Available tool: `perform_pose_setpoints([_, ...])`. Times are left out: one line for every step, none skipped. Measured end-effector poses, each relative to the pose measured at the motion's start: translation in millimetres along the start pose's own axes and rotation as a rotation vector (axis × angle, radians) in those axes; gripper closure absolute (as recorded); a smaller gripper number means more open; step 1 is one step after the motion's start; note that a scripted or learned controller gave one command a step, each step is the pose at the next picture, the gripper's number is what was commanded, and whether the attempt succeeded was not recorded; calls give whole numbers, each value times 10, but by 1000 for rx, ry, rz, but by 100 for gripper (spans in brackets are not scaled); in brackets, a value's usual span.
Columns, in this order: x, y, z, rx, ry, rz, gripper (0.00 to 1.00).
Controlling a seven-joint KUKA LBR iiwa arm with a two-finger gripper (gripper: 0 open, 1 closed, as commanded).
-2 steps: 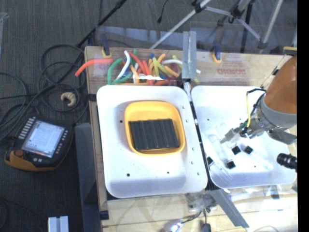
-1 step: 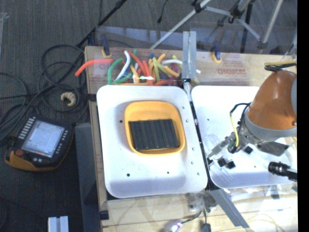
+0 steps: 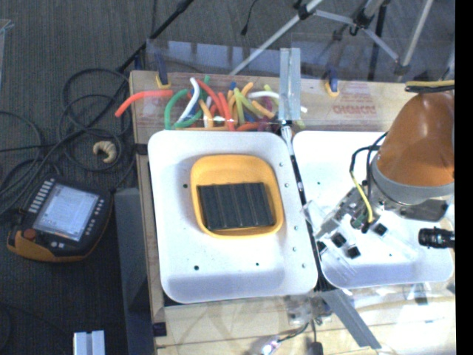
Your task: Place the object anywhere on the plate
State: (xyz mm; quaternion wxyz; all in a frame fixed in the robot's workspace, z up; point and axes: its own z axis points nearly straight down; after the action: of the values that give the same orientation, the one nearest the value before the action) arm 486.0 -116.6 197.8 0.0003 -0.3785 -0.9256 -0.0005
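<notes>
Two bins sat side by side; the end effector (image 3: 341,231) hovered low in the right bin (image 3: 414,272), grip state unclear, yellow plate (image 3: 236,170) awaiting its object.

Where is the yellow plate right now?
In the camera view the yellow plate lies in the left white bin, near its middle, with coloured tubes beyond the bin's far edge.

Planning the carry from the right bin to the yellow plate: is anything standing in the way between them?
Only the two bins' adjoining rims lie between the hand, low in the right bin, and the yellow plate in the left bin. The plate already carries a dark ridged slab.
</notes>
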Motion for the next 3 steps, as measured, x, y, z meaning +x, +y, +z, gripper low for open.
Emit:
perform_pose_setpoints([117,115,95,1,1,-288,100])
perform_pose_setpoints([-76,727,164,1,1,-379,100])
perform_pose_setpoints([-110,1249,166,0,2,-584,100])
